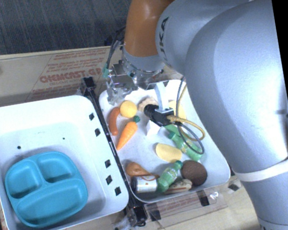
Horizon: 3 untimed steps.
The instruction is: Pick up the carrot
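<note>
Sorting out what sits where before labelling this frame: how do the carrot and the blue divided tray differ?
The carrot is orange and tapered; the blue tray is broad, flat and split into compartments. The carrot is far smaller than the tray. The carrot lies slanted in the right bin among other toy foods, below the gripper; the tray lies alone in the left bin. Both rest on a bin floor, ungrasped.

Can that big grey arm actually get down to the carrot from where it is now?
Probably yes. The gripper hangs over the top of the right bin, and the carrot lies just below it in the picture with its upper side uncovered. A yellow ball sits close by its tip and might crowd the grasp.
</note>
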Motion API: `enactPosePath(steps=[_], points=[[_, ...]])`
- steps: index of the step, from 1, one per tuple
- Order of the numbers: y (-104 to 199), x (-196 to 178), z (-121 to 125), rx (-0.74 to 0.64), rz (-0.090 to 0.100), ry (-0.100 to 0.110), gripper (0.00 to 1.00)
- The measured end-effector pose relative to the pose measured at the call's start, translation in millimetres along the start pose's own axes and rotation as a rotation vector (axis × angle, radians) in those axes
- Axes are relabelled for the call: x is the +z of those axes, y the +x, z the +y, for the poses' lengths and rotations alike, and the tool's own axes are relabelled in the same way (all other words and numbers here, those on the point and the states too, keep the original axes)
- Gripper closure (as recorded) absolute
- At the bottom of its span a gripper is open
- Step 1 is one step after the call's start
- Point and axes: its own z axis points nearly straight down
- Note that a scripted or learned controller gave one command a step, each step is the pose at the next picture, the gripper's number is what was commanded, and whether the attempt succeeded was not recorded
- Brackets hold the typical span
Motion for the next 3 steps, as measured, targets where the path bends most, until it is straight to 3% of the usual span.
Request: enactPosePath(steps=[1, 2, 3], points=[[93.8, -9.0, -32.9, 0.156, 0.0, 0.013, 1.0], [124.9, -42.7, -48.7, 0.476, -0.004, 0.008, 1.0], [157.0, -40.0, -81.4, 0.799, -0.007, 0.016, 1.0]])
